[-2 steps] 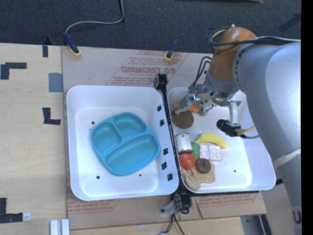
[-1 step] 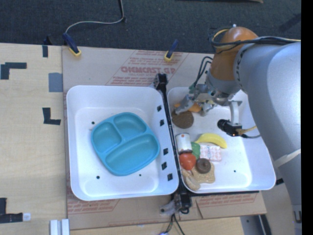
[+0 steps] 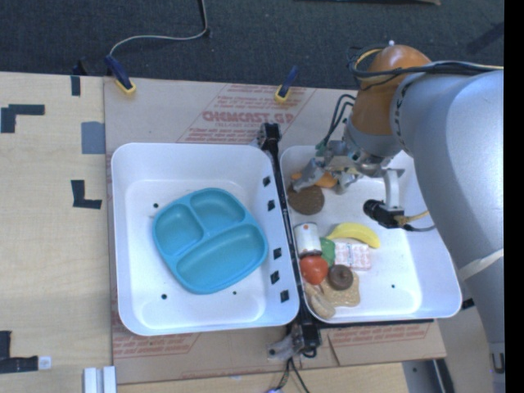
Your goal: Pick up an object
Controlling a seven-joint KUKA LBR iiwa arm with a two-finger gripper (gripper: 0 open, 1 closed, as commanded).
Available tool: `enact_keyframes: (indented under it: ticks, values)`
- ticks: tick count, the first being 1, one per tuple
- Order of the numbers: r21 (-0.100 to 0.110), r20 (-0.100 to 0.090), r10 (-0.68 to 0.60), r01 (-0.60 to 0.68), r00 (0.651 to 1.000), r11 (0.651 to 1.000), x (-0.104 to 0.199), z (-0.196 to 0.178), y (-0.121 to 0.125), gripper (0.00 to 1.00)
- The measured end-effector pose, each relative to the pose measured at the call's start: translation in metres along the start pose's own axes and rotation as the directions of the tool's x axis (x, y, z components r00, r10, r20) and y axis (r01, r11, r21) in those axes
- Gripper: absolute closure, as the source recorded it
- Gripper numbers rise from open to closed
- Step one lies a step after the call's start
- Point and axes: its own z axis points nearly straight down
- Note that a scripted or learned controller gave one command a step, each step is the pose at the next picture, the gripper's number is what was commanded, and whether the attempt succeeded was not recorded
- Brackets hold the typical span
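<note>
The gripper point(image 3: 325, 173) hangs low over the back left corner of the right bin point(image 3: 426, 289), its metal fingers just above or touching a round brown cookie-like disc point(image 3: 307, 200); whether they are spread or closed cannot be told from this angle, and nothing can be seen clamped between them. A small orange piece point(image 3: 328, 182) lies just beside the fingertips. Farther forward in the same bin sit a yellow banana point(image 3: 355, 233), a white cylinder point(image 3: 307, 237), a green piece point(image 3: 328, 249), a pale patterned packet point(image 3: 354, 256), a red tomato point(image 3: 313, 268), a dark chocolate doughnut point(image 3: 340, 277) and a tan flat bread-like piece point(image 3: 327, 299), crowded together. The left bin point(image 3: 135, 301) holds a smooth turquoise plastic plate point(image 3: 210, 239) with three compartments. Both bins are shallow, glossy white and rest on a cardboard sheet point(image 3: 229, 117).
</note>
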Motion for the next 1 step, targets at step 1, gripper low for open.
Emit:
enact_keyframes:
  ticks: [1]
  values:
    - [0.001,-0.005,-0.003,0.003,1.000,1.000,-0.0023,0.0000,0.0003,0.00]
